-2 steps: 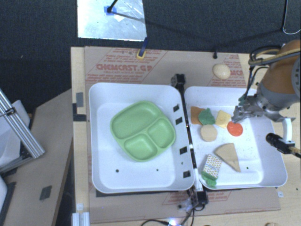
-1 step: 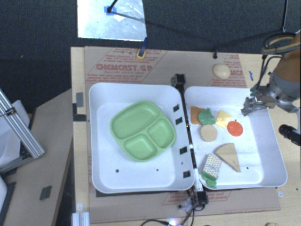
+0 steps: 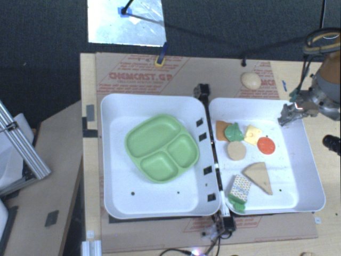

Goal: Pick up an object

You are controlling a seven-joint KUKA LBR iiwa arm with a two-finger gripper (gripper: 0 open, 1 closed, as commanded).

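The right bin holds several toy food pieces. An orange slab, a green leafy piece and a yellow block lie together near its back left. A red-orange disc and a tan round piece sit just in front of them. Toward the front lie a tan wedge and a checked green-and-white packet. My gripper hangs over the bin's back right corner, apart from all the pieces and to the right of the red-orange disc. Nothing is seen in it.
The left bin holds a green divided plate. A beige ball rests on the cardboard behind the right bin. A black divider runs between the bins. The arm's grey body fills the right edge.
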